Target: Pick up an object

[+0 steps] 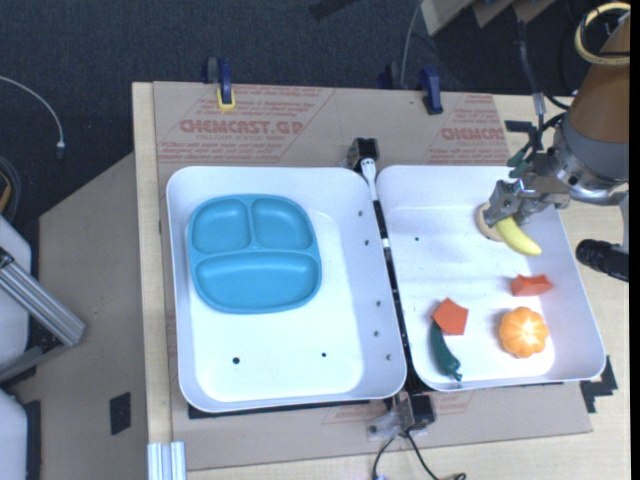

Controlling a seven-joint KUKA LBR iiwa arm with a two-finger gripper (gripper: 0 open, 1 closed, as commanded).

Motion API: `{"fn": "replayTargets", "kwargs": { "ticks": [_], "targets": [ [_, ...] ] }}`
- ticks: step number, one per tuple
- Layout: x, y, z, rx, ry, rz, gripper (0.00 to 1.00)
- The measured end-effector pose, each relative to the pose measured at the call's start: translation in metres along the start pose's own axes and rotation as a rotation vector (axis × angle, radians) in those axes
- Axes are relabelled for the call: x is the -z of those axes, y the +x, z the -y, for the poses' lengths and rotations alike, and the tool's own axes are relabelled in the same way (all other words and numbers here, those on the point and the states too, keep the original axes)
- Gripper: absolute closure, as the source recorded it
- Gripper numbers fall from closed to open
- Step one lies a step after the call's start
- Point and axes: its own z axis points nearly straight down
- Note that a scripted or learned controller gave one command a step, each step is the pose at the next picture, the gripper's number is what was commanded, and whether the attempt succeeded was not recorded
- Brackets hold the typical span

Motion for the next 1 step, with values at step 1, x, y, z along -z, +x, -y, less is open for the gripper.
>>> {"fn": "replayTargets", "kwargs": {
  "ticks": [1],
  "targets": [
    [-0.0012, 0.0617, 0.0130, 0.001, 0.001, 0.000, 1.00]
  ]
}}
